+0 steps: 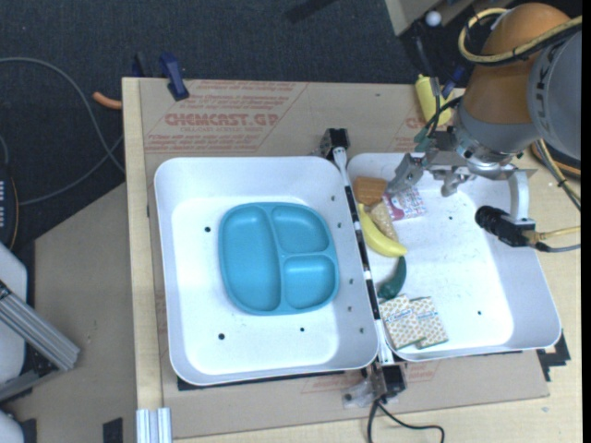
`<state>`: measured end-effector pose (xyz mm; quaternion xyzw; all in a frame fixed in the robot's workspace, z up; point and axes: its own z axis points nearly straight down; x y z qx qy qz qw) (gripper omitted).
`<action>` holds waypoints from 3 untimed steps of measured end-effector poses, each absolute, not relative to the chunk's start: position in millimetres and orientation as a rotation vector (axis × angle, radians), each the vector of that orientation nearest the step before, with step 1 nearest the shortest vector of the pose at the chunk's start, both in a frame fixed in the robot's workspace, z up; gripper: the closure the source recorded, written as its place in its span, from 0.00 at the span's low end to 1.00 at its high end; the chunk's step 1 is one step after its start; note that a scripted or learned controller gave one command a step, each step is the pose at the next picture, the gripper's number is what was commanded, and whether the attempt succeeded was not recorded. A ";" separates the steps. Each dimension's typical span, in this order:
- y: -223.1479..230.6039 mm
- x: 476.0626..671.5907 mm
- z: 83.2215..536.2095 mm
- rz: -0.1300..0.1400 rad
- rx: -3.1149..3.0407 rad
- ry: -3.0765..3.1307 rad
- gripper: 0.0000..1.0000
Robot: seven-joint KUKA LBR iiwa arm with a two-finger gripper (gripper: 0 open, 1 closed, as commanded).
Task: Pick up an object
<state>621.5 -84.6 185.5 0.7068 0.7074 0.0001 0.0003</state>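
While the blue divided plate (277, 257) lies alone in the left bin (185, 340), nothing looks lifted yet in the right bin (517, 312). A yellow banana (379, 233) rests near the divider. The gripper (432, 175) hovers above, fingers apart, over a small pink-and-white packet (406, 201).

light: bright, even | shadows: soft | focus: slightly soft overall

Small pink-and-white packet (407, 201) (crumpled) — lying in the right bin (503, 289), far-left corner.
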 end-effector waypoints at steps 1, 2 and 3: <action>-93.0 609.4 95.1 0.001 2.221 2.220 0.00; -100.5 641.9 84.9 -0.002 2.223 2.222 0.00; -99.8 642.6 95.1 0.000 2.221 2.222 1.00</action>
